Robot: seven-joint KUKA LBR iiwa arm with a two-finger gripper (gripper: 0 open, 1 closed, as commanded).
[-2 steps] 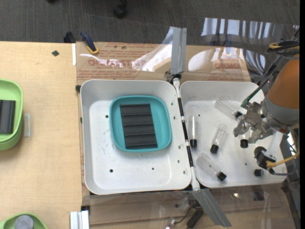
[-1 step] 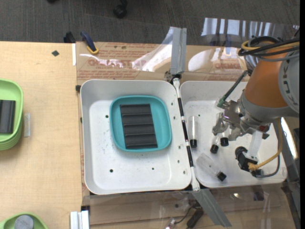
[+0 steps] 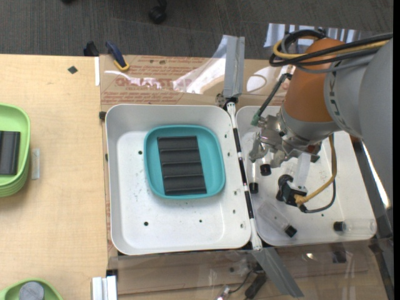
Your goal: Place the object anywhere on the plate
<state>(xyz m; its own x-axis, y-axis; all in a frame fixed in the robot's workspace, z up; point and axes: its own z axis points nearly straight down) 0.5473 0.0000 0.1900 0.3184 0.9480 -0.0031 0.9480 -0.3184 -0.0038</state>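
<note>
A teal plate (image 3: 215,167) with rounded corners lies in the left white bin (image 3: 125,186). On it rests a dark grey ribbed rectangular object (image 3: 181,164), lying flat across the plate's middle. My gripper (image 3: 267,155) hangs over the right white bin (image 3: 356,186), near that bin's left wall and well to the right of the plate. The grey arm with its orange band (image 3: 309,92) covers much of that bin's back half. I see nothing held at the gripper.
Small black pieces (image 3: 290,231) lie loose on the right bin's floor. A stack of green plates (image 3: 15,152) sits at the bench's left edge, a blue-and-yellow tool (image 3: 117,55) and crumpled plastic (image 3: 200,77) behind the bins.
</note>
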